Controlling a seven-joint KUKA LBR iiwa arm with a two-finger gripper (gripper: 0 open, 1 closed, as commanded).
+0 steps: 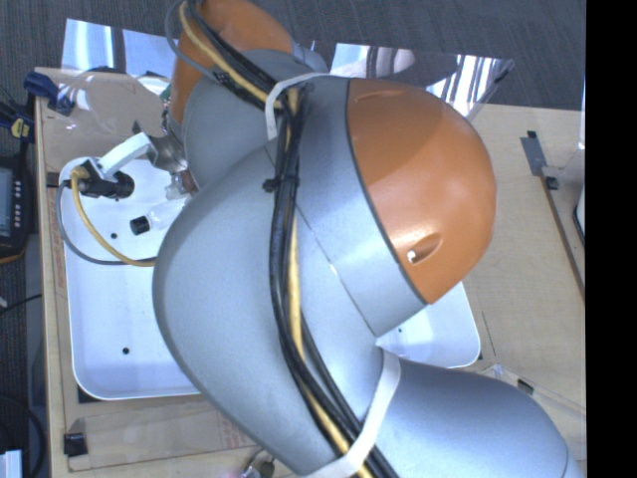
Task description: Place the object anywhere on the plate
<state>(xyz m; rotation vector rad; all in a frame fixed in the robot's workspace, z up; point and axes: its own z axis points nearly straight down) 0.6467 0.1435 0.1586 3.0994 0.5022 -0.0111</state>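
Close up, the grey arm [328, 267] with its orange band [428, 187] covered the middle of the scene and hid most of the right bin [450, 345], whose near corner showed on the pale tabletop [528, 267]. Further off, the left bin [109, 307] lay open to view. A small black piece [139, 224], apparently the object, rested on its white floor towards the far end. Just beyond it the end effector [177, 175] hung over that far end. Whether it was open or closed, or held anything, could not be told.
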